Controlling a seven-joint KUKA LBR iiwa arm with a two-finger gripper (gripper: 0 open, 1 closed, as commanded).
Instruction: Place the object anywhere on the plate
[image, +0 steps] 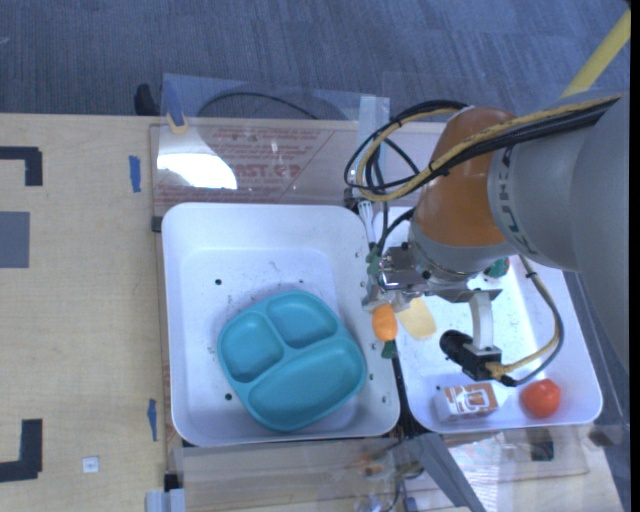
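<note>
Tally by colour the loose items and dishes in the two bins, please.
Blue: 1, the divided plate
Orange: 1, small orange piece
Pale yellow: 1, yellow piece
Red: 1, red ball
Brown and white: 1, small carton
Total: 5

Gripper fingers hidden under the wrist, state unclear; right bin largely covered by the arm; arm cut off at right edge

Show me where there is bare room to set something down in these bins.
The left bin has bare floor above and left of the blue plate; the plate's three compartments are bare. The right bin is crowded: carton, tomato, arm overhead.
</note>
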